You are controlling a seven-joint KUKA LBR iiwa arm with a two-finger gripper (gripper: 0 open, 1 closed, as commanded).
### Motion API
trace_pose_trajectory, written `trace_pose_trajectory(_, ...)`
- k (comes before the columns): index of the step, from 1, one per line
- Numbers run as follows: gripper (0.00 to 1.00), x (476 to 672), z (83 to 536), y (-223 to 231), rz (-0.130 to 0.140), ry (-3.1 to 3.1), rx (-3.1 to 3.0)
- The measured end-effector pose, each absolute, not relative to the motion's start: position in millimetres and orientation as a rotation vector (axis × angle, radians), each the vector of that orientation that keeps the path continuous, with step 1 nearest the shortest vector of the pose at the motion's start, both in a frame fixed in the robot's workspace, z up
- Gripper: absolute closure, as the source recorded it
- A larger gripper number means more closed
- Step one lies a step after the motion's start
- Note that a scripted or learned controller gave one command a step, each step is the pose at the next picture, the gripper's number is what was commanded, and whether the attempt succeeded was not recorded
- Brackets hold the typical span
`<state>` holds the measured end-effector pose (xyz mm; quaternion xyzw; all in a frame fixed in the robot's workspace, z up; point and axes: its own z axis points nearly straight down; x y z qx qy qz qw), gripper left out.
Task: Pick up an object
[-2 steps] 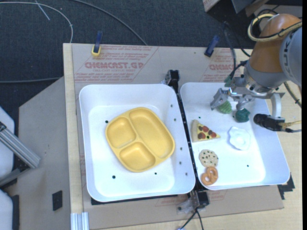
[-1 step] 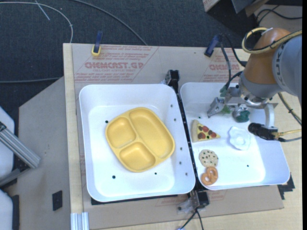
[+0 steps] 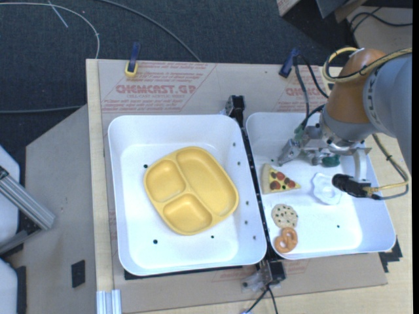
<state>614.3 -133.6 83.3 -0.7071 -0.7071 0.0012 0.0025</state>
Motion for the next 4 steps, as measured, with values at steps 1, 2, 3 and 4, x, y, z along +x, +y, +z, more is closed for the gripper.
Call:
trace_pose_trajectory(1, 1.0, 616.0, 97, -133, -0.002, -2.221, -2.221)
trace_pose_trajectory(2, 1.0, 615.6, 159, -126, -0.007, -2.227, -2.223)
trace_pose_trajectory(3, 1.0, 613.9, 217, -135, -0.006, -2.226, -2.226)
trace_pose_trajectory(4, 1.0, 615.1, 242, -135, -0.005, -2.225, -2.223)
